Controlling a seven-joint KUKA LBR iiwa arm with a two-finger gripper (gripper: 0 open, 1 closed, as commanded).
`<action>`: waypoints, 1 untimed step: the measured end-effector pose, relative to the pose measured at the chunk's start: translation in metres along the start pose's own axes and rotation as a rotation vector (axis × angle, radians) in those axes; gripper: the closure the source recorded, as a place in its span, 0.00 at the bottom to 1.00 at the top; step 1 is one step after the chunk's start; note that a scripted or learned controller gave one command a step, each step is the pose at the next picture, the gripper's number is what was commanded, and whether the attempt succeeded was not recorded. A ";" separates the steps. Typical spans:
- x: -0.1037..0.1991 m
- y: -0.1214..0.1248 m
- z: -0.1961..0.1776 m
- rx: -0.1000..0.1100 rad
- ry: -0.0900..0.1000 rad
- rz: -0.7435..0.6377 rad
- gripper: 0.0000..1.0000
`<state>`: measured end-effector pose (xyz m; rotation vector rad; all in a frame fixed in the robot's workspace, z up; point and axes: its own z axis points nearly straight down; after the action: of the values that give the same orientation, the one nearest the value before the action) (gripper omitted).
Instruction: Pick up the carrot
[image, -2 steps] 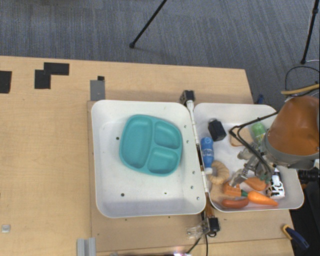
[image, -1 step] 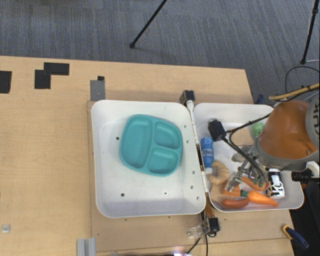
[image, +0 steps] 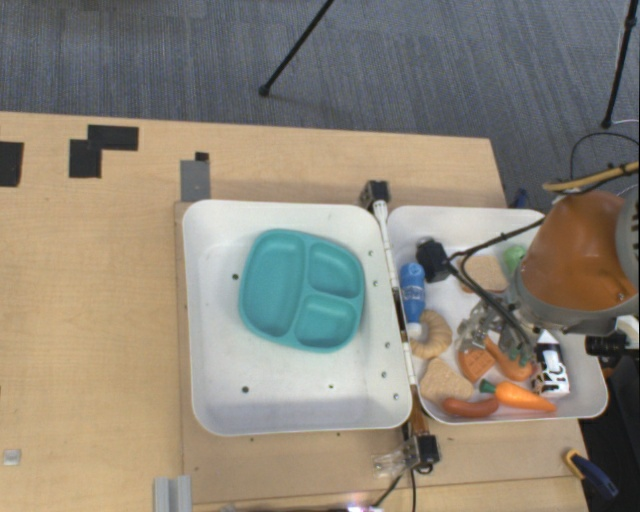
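The carrot (image: 524, 398), orange with a green stub at its left end, lies flat near the front edge of the right bin (image: 592, 398). My gripper (image: 497, 342) hangs just above and behind it, over a pile of orange toy pieces (image: 474, 362). Its jaws look open, and the carrot is not between them. The arm's orange band (image: 583, 255) covers the back right part of the bin.
A red sausage (image: 470, 407) lies left of the carrot. Bread-like pieces (image: 433, 336), a blue bottle (image: 412, 288) and a black-and-white item (image: 552, 372) crowd the right bin. A teal divided plate (image: 302, 289) sits in the left bin (image: 220, 400).
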<state>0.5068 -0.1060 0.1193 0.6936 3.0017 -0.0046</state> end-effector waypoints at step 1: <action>-0.003 0.003 -0.011 -0.005 -0.009 0.006 1.00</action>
<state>0.5103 -0.1045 0.1305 0.6997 2.9906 -0.0002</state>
